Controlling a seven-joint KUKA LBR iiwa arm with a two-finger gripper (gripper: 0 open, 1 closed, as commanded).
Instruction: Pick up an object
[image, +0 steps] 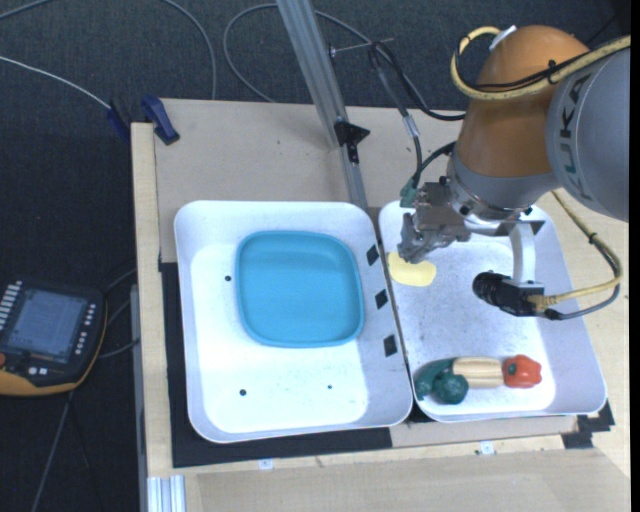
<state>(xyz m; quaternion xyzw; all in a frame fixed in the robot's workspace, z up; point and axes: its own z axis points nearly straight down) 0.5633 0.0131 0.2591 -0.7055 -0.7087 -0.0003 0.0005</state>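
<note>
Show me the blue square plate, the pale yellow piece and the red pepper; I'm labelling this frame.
Blue square plastic plate (298, 288), camera view, flat centre.
Pale yellow flat piece (415, 272), camera view, its middle, below the end effector.
Red round pepper toy (521, 371), camera view, body.

light: bright, even | shadows: soft | focus: slightly soft | glare: mild

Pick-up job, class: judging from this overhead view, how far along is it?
Done: the gripper has reached the right bin, right at the pale yellow object by its left wall. In hand: nothing visibly lifted; the yellow object lies on the bin floor. Left: grasping and raising it. The green, tan and red items sit untouched.
</note>
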